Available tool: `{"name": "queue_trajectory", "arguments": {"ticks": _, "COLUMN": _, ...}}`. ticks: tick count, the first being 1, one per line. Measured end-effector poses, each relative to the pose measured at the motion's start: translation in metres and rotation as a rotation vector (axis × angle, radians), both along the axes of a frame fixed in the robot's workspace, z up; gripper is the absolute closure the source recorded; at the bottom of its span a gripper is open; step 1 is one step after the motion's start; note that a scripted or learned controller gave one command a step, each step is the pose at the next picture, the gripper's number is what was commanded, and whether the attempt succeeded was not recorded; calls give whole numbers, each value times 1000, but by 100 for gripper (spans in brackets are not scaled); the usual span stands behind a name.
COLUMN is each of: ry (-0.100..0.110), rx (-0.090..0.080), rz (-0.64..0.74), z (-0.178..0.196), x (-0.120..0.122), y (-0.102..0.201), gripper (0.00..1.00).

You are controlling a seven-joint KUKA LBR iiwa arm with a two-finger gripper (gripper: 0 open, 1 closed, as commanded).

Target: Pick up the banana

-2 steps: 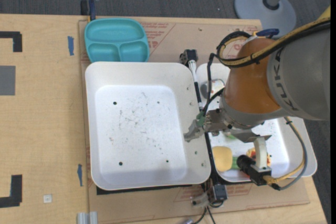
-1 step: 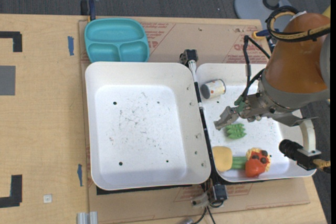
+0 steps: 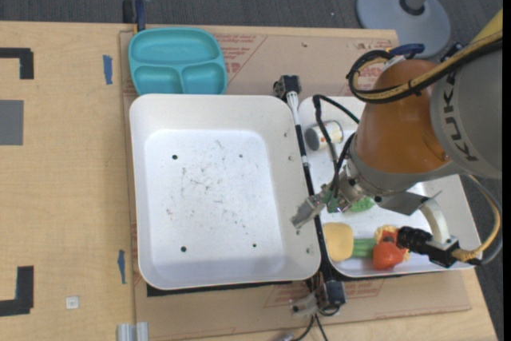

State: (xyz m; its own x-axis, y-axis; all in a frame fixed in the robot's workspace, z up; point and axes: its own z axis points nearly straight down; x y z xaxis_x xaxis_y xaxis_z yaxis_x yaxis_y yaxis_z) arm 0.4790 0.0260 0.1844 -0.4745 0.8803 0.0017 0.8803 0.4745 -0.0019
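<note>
A pale yellow, rounded piece [image 3: 338, 240] that looks like the banana lies at the front left of the right bin [image 3: 467, 204]. My gripper [image 3: 311, 211] hangs just above and to the left of it, over the divide between the two bins, and nothing shows in its grasp. The orange wrist band and grey arm hide most of the right bin's middle.
Beside the yellow piece lie a green item [image 3: 364, 247] and a red-orange toy [image 3: 388, 253]. Another green bit [image 3: 362, 204] peeks out under the wrist. A small white object [image 3: 329, 132] sits at the bin's back. The left bin [image 3: 215, 188] is beside the gripper; a teal tray [image 3: 177, 61] stands behind it.
</note>
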Motion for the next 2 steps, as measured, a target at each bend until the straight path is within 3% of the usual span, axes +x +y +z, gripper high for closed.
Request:
{"name": "queue_trajectory", "arguments": {"ticks": 1, "ry": -2, "rx": 1, "rz": 517, "z": 0, "x": 0, "y": 45, "gripper": 0}}
{"name": "queue_trajectory", "arguments": {"ticks": 2, "ry": -2, "rx": 1, "rz": 503, "z": -69, "x": 0, "y": 96, "gripper": 0}}
